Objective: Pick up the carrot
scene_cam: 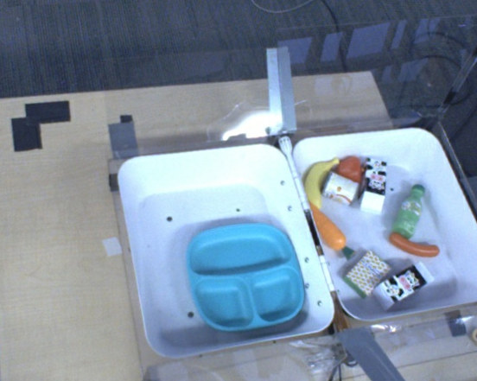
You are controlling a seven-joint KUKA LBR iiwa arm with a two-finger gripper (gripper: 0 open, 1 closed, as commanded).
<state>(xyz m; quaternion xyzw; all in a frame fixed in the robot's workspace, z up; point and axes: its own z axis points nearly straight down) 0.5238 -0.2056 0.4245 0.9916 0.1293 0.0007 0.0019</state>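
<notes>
Honestly, you're at square one here. The carrot lies flat in the right bin, hard up against the bin's left wall, thick end tucked just under the tip of the banana and its point aimed down toward a small patterned box. Nothing is lifting it, nothing is touching it from above, so by my read the whole pick is left to do: approach, close, lift.

As for the gripper, I can't tell you its state from this, so don't assume anything.

Stuff that's hard to read:
- The carrot's top end merges with the banana and the bin divider, so whether they touch or just sit beside each other is a toss-up.
- There's a second orange-red stick, probably a toy sausage, lower right beside the green bottle — easy to mix up with the carrot.
- A reddish lump behind a small white carton is half covered; can't name it.

The left bin holds a blue divided plate, well apart from all this.
</notes>
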